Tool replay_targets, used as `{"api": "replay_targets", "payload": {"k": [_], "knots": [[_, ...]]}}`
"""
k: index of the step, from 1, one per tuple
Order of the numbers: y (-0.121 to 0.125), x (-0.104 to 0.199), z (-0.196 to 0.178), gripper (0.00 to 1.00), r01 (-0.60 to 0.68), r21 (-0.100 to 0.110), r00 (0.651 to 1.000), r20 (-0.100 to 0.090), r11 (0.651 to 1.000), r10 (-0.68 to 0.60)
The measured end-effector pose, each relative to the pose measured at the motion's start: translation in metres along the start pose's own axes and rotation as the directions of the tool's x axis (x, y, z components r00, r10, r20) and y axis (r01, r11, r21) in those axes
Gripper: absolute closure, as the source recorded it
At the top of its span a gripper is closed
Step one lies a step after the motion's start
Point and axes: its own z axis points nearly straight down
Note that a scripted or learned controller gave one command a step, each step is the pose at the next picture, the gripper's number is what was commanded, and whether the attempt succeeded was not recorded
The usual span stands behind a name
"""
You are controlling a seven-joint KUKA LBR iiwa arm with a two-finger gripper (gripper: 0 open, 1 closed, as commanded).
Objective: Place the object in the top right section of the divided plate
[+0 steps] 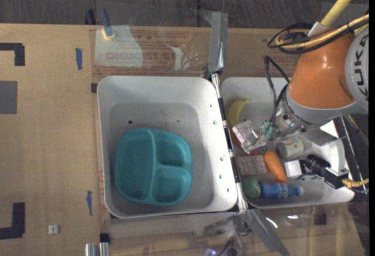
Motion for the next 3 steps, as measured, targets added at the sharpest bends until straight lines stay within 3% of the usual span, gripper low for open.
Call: {"api": "replay_targets", "payload": {"k": [1,2,3], "knots": [[0.029,0.066,0.013,1.00,0.111,0.000,0.994,0.000,0.994,-0.111],[0.035,0.128,-0.025,1.00,0.239,-0.004,0.971,0.004,0.971,-0.239],[0.035,0.148,-0.003,1.00,0.493,0.000,0.870,0.001,0.870,-0.493]]}}
